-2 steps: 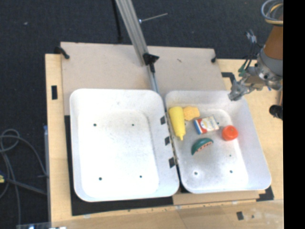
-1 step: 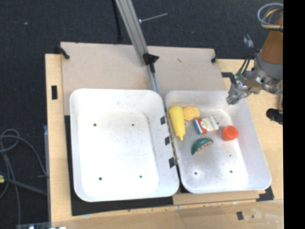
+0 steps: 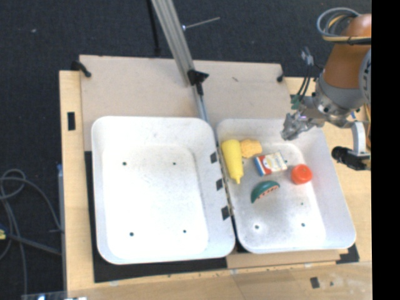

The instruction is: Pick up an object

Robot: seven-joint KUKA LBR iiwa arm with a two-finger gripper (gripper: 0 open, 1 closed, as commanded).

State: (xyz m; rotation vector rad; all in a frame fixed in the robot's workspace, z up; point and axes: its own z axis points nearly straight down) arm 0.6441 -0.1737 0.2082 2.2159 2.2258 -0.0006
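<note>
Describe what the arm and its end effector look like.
The arm enters from the view's right. It has a broad orange band on a rounded segment, with a grey collar below it at the wrist. Thin dark cables run down its side, and a pale looped hose sits on top. The end effector is small, metallic grey and narrows toward its tip.

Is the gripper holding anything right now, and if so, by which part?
Nothing is held. The gripper hangs over the right bin's far edge, apart from the toys lying in it.
</note>
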